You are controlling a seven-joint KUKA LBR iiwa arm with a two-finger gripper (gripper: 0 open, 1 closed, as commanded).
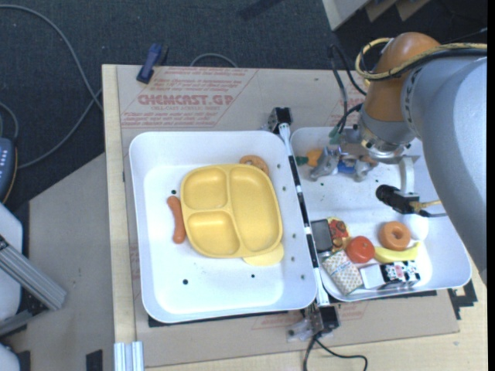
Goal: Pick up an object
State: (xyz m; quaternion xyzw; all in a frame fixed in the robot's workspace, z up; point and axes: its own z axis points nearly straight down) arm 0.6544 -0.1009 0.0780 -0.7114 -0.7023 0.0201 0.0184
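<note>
Yellow plastic shows in the left bin [155,207], where a sectioned tray [230,209] lies beside an orange sausage [178,219]. The gripper [346,163] hangs low over the far end of the right bin [441,273], finger spread unreadable; a doughnut [396,236] and red tomato [360,249] lie well nearer

right bin [445,273]: near end jammed w/ donut [396,236], tomato [360,249], small packs; middle open. left bin [155,269]: yellow divided tray [230,209] hogs center.
</note>
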